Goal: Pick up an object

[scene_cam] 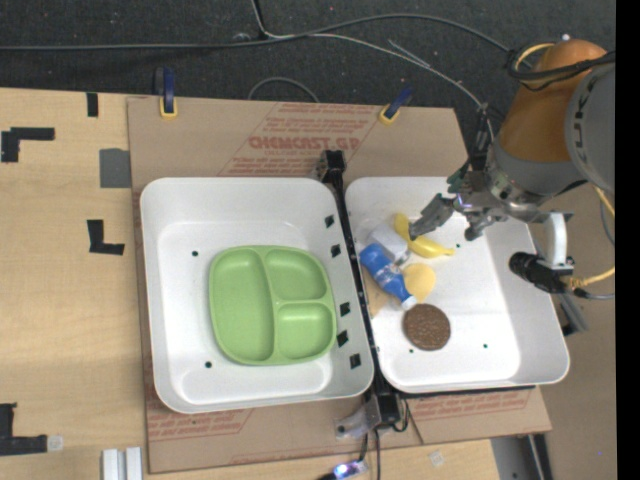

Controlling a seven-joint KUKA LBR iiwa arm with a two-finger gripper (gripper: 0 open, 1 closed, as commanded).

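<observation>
Brown and round, a cookie-like disc (427, 326) lies nearest the lens on the floor of the right bin (520, 353), with bare white floor between it and the front rim. Just above it sit a blue bottle (385, 270) and a small yellow lump (420, 281), touching each other, close against the black divider (348, 268) between the bins. A banana-like yellow piece (422, 242) lies beyond them. My gripper (455, 223) hangs over that piece, fingers spread wide with nothing between them, one dark fingertip (425, 222) close above the fruit. Open floor runs along the right side of this bin. Across the divider, the left bin (180, 228) carries a green sectioned plate (271, 304), well apart from my reach.
</observation>
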